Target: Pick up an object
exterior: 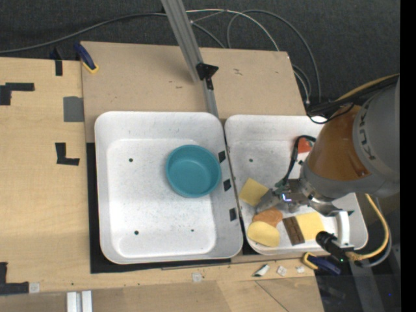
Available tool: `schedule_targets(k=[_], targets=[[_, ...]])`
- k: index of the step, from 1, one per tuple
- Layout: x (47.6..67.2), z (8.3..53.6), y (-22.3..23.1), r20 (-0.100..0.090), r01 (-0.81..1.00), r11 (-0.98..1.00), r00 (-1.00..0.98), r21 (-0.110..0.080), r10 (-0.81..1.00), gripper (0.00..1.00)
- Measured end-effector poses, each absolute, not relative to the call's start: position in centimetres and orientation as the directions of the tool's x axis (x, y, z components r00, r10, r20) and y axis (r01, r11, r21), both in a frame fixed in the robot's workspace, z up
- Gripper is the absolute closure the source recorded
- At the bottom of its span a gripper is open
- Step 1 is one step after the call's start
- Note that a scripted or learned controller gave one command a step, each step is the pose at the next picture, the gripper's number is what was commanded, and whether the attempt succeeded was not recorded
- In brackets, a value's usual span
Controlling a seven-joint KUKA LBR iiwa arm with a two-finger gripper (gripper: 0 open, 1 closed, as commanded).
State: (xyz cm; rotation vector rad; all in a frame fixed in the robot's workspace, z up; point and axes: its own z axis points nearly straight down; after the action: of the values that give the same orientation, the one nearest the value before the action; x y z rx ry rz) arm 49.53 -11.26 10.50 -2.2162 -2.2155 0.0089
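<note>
Claw (281,200) is down low in the right bin (260,132), and from my feed I cannot tell how it is set: the wrist and the orange band of the arm (344,151) sit right over it. It's parked just beside a yellow block (253,191) on its left, and right above a brown rounded piece (270,216); whether it touches either one, I can't say. Nothing shows as lifted.

In front of that brown piece lies a pale yellow rounded object (263,234), touching it, close to the bin's near edge. To the right of those I've got a brown bar (292,230) leaning against a yellow sponge-like block (310,224). Everything in this bin is bunched together in the near half.

Over in the left bin (117,174), a teal bowl (192,170) sits upright, toward the right side, well apart from the cluster. Both bins rest side by side on the wooden surface (39,142), cables (260,25) trailing behind.
</note>
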Motion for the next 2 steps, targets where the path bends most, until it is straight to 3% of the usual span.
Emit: schedule_targets(k=[1,2], targets=[[49.7,11.8,-11.2,0.002,1.000,0.002,-0.002,-0.006,1.000,1.00],[49.1,16.4,-11.7,0.000,1.000,0.000,0.000,0.002,1.000,1.00]])
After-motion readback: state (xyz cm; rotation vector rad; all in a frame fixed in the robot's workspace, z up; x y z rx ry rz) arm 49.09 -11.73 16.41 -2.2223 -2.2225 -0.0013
